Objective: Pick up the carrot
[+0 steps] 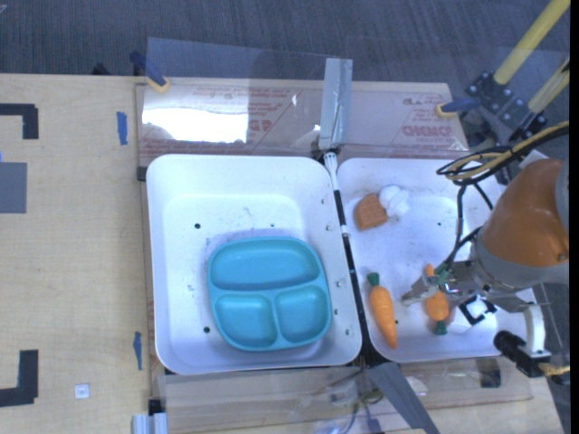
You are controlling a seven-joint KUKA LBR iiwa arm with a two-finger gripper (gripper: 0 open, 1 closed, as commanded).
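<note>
The carrot (pixel 383 312) lies in the right bin (pixel 412 186), in the lower left part of that bin, close to the wall shared with the left bin (pixel 181 188). Its long axis runs almost top to bottom in the frame, slightly tilted: the green stem end points toward the upper left, and the orange tapered tip points toward the lower right, near the bin's lower rim. To its right, a smaller orange piece with a green end (pixel 438 309) sits just beside the tool (pixel 432 289), which comes in from the right of the frame below the arm's orange band (pixel 532 217); whether the tool is spread or pressed together I cannot tell. The carrot lies apart from it, untouched. In the upper part of the right bin rest a tan lump (pixel 369 212) and a white fluffy piece (pixel 394 199), touching. The left bin holds a blue divided tray (pixel 269 292). Red lettering on the cardboard (pixel 262 107) above the bins is too faint to read.
</note>
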